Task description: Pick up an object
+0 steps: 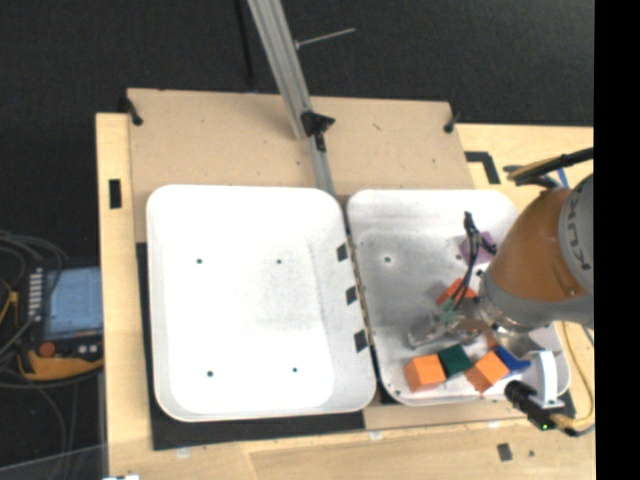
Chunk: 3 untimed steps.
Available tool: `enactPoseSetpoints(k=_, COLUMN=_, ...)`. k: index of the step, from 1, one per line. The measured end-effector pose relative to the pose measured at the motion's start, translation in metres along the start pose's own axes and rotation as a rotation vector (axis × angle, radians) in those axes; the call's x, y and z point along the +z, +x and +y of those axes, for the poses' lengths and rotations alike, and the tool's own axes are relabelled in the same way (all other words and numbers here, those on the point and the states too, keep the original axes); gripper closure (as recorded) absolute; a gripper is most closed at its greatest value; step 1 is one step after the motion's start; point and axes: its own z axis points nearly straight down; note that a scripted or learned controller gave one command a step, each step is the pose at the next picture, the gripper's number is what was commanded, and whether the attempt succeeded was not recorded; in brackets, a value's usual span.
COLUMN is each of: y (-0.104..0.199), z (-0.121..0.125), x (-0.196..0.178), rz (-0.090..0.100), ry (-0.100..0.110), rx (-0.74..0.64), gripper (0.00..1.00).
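Tabletop (280,138): light wood board, carrying two shallow white bins side by side.

Left bin (250,298): white floor with a few small dark dots.

Right bin (400,233): scuffed grey in its middle; all loose items are gathered in its near right part.

Arm (535,253): reaches in from the right over the right bin, its orange band facing the camera and grey casing beside it, covering the bin's right side.

Gripper (440,323): metallic, low over the bin floor, just left of the arm's body and just above the blocks. I cannot tell how far apart the fingers are, nor whether anything sits between them; the parts blur together there.

Orange block (424,371): on the bin floor near the front rim, just below the gripper.

Green block (457,359): just right of the orange block, seemingly touching it.

Second orange block (489,370): right of the green block, near the front rim.

Blue piece (510,356): partly hidden beside the second orange block, under the arm.

Small red-orange item (458,290): just above the gripper, against the arm; shape unclear.

Purple item (484,246): small, at the arm's upper left edge, next to a dark cable.

Metal pole (285,63): slants from the top of the view down to the gap between the bins.

Blue box with cables (72,303): off the tabletop, at the left.
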Motion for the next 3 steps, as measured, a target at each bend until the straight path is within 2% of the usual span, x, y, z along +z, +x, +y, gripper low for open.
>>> enactPoseSetpoints(k=1, y=0.000, z=0.001, x=-0.011, rz=0.002, ry=-0.005, rx=0.007, gripper=1.00)
enactPoseSetpoints(k=3, y=-0.009, z=0.013, x=-0.115, rz=0.000, ry=-0.006, rx=-0.007, gripper=1.00)
